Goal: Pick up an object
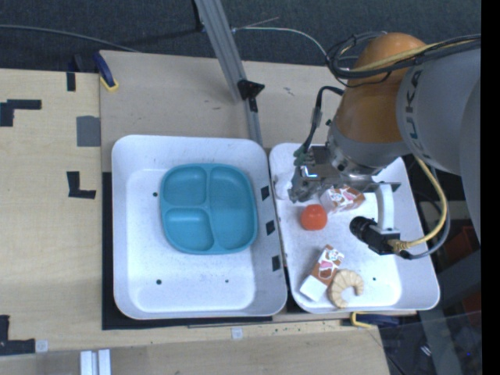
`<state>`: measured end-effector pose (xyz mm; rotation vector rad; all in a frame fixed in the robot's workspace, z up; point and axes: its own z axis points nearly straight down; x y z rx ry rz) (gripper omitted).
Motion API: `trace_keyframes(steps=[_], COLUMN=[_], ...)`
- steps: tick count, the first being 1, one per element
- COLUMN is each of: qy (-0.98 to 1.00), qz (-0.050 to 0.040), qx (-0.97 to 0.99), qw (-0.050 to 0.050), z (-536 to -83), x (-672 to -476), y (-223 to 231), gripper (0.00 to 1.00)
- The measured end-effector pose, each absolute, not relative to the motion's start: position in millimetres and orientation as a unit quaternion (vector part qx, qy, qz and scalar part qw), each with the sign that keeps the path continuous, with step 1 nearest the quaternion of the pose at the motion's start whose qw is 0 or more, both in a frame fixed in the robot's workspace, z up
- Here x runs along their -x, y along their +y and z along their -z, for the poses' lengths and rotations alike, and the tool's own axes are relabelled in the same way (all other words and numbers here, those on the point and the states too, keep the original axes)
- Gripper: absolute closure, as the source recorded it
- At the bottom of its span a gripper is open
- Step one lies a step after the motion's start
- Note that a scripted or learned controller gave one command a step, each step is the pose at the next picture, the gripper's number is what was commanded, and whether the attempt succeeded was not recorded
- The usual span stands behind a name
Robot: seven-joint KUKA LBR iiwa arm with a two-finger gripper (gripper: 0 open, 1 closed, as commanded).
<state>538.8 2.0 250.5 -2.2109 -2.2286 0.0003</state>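
Looking down on the desk (47, 233), I see the two white bins side by side; the left bin (133, 287) carries a teal divided plate (208, 208), lying flat in its upper middle part; the right bin (418, 283) carries the loose things. My arm (406, 92) reaches in from the right, its orange band above the wrist, and the claw (305, 184) hangs low over the upper left part of the right bin, near the wall that the two bins share. How far the claw is open I cannot tell from here, and I see nothing plainly between its tips. Just below and to the right of the claw lies a small red ball (314, 217); beside that, closer to the wrist, lies a crumpled red-and-white packet (344, 198), partly under the arm. Nearer the front edge of the bin lies a small printed carton (324, 268), tilted, with a tan croissant (345, 286) touching its lower right side. A black cable fitting (371, 234) on the arm hangs over the middle of the bin.
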Motion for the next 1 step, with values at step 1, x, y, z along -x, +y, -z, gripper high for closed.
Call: trace_keyframes(steps=[1], qy=[-0.71], qz=[-0.0007], qx=[0.705], qw=[0.001], z=[-235.7], x=[-556.6], y=[57.4], gripper=[1.0])
